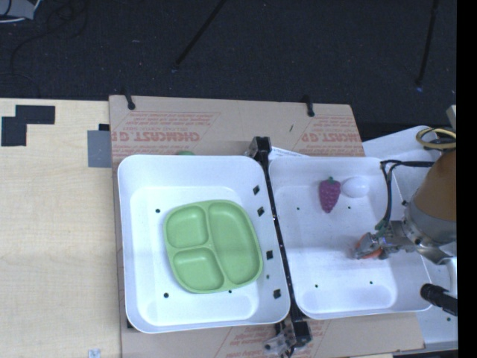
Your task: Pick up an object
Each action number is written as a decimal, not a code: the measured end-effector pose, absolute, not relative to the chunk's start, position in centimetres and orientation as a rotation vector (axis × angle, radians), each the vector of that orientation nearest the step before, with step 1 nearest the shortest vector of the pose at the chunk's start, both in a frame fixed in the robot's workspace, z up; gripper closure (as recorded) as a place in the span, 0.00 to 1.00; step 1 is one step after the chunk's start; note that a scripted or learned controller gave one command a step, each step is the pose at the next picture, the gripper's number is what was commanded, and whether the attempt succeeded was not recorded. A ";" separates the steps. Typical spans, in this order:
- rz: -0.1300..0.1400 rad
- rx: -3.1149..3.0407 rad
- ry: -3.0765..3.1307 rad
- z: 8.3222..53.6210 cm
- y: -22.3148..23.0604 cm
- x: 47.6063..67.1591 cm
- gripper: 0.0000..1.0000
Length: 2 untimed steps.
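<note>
The left bin (141, 200) holds a green divided plate (212, 246). In the right bin (313, 293), a purple grape-like toy (329, 194) lies near the far wall, its long axis running near to far, just beside a white egg-shaped object (355, 187). The gripper (370, 246) sits low at the right; whether it is spread or pinching cannot be told
</note>
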State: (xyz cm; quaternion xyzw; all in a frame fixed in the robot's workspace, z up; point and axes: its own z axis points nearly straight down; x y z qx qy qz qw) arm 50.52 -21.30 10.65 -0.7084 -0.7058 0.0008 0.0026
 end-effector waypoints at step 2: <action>-0.002 -2.222 -2.225 22.1 -21.0 50.7 1.00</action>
